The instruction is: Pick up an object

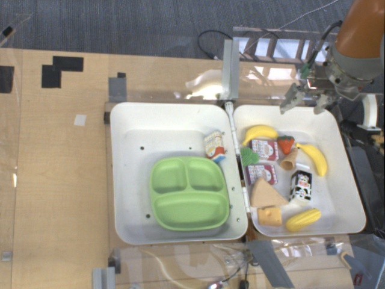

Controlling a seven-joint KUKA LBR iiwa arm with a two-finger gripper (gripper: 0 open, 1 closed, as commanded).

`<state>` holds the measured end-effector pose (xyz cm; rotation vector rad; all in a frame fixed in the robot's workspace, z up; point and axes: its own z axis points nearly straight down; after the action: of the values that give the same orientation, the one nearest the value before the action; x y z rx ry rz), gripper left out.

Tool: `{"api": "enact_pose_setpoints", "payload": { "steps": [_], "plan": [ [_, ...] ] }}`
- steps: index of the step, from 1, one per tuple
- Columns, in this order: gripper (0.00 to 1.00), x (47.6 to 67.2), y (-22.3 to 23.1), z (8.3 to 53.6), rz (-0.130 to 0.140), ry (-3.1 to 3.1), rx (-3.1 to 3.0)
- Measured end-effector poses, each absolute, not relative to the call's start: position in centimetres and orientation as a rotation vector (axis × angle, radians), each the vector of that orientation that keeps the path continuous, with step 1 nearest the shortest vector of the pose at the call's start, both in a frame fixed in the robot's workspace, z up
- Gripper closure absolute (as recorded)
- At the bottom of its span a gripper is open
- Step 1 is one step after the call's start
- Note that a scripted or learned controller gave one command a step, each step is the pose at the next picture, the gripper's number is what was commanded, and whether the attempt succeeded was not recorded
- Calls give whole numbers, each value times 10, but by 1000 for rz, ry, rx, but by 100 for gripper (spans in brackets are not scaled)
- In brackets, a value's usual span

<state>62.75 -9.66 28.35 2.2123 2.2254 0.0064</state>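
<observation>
Fingers (305, 101) apart and empty at upper right; curved yellow plastic banana (259, 132) judged light, rigid, slick, best pinched mid-body.

Below jaws: green tray (189, 194) in white bin (129, 161); yellow bananas (260, 132), black-white cow-patterned carton (301, 186), maroon cartons (264, 149); tan counter (54, 161).

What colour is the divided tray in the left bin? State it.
Light green tray, clearest in the camera view.

The grey arm (361, 35) is reaching in from the right — its gripper (308, 101) is hanging open, fingers spread.
</observation>
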Motion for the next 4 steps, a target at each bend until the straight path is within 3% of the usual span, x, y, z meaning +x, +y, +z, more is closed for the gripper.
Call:
{"api": "enact_pose_setpoints", "payload": {
  "steps": [1, 2, 3, 4],
  "plan": [
    [0, 616, -107, 175, 4, 2272, 2166],
    [0, 597, -177, 90, 11, 2348, 2070],
    [100, 599, -175, 102, 19, 2347, 2065],
    [100, 613, -121, 180, 8, 2166, 2269]
  ]
}}
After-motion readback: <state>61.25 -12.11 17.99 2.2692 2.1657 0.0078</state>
